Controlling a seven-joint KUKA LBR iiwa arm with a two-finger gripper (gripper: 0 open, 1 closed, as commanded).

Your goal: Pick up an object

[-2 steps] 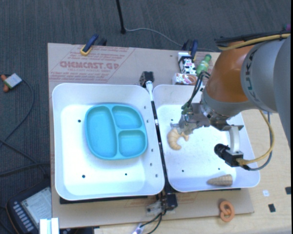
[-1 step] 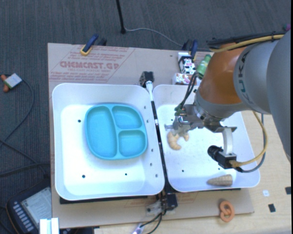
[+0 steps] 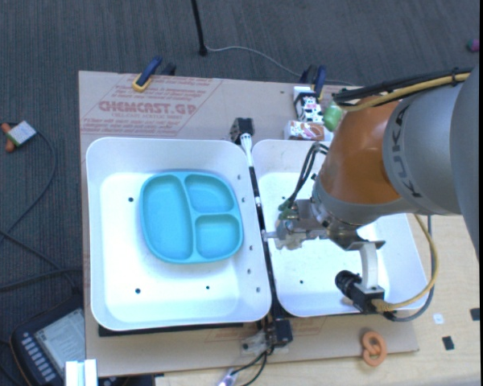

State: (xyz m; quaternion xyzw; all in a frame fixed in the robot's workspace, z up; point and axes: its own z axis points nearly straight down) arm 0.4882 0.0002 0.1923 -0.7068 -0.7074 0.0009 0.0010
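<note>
Our gripper [image 3: 283,233] hangs low over the left side of the right bin [image 3: 402,284], hard by the divider between the bins; whether it is closed or apart we cannot tell. We judge it is reaching down for a pick, yet the arm [image 3: 386,155] hides whatever lies beneath. A blue sectioned plate [image 3: 191,216] rests flat in the left bin [image 3: 113,296], well apart and unobstructed. An orange ring [image 3: 373,347] lies on the bench outside.

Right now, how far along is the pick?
Done: the arm has reached over the right bin, with the gripper low near its left wall. In hand: nothing visible between its fingers. Left: the whole grasp and lift. The blue divided plate lies flat in the left bin.
</note>
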